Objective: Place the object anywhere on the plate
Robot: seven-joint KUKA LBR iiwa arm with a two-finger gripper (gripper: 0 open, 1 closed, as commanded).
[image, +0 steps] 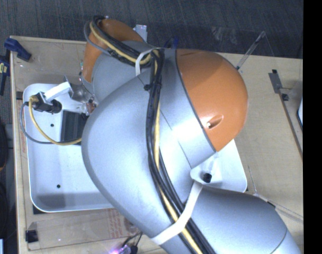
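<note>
Because my arm (pixel 150 142) covers most of both bins, I cannot tell where the object or the plate lies, nor whether I grip anything. My wrist (pixel 79 97) hangs over the left bin's (pixel 50 194) far corner, above a dark shape (pixel 72 127). I judge a slow, centred descent best.
</note>
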